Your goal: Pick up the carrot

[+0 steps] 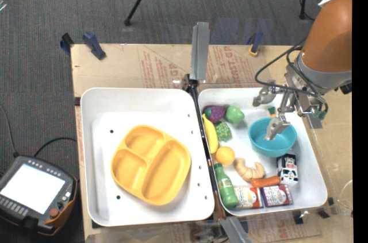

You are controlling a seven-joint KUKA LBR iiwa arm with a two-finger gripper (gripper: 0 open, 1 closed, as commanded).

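Two shallow white bins sit side by side on a cardboard-covered worktop above dark grey carpet, where tripod legs cross at the top of the view and a handheld control pendant lies at lower left. Blue clamps grip the cardboard's far edge. The left bin carries a yellow divided plate. The right bin is crowded: a carrot lies near its front edge, just beside a croissant and touching a small black-and-white carton, with a green bottle and flat snack packets along the front. Further back are a banana, a lemon, purple grapes and green vegetables. The pincer hangs over a blue bowl, well apart from the carrot; its tips blur against the bowl, so I cannot tell how wide it stands or whether it grips anything. The arm's orange band is cut off at the right edge.
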